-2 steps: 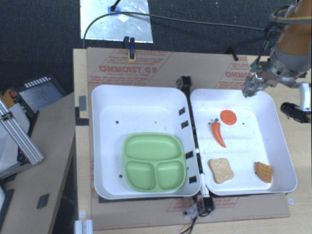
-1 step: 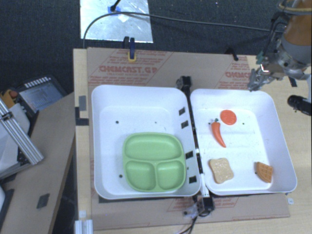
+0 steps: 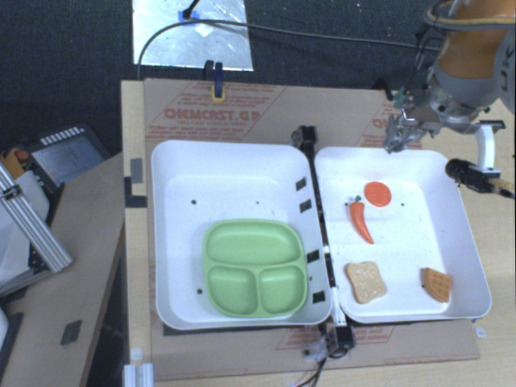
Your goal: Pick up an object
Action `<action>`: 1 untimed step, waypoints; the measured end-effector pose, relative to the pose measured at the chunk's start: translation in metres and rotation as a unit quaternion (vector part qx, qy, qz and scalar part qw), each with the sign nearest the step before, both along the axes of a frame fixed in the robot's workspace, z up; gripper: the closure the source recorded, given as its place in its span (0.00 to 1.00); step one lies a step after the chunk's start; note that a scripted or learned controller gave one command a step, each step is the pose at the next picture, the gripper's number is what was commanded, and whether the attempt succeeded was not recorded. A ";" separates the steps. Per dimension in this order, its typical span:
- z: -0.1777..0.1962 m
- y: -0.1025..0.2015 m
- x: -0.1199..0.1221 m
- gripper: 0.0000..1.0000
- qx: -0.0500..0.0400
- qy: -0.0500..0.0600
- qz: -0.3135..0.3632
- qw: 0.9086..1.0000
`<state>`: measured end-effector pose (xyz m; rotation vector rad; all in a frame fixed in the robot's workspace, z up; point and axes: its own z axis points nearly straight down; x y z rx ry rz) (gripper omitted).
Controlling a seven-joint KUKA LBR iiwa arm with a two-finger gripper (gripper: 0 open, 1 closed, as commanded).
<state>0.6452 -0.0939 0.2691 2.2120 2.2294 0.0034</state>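
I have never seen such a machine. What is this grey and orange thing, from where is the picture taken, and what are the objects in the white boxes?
It is a robot arm, entering from the right. Its tool hangs above the far edge of the right bin. I see nothing held in it. One fixed camera looks down on the bench at a slant. The left bin holds a green divided plate. The right bin holds toy food: a red tomato slice, an orange carrot, a slice of bread and a small waffle piece.
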 end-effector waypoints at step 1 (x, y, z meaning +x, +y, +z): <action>0.001 0.056 0.006 1.00 0.000 0.000 0.001 1.000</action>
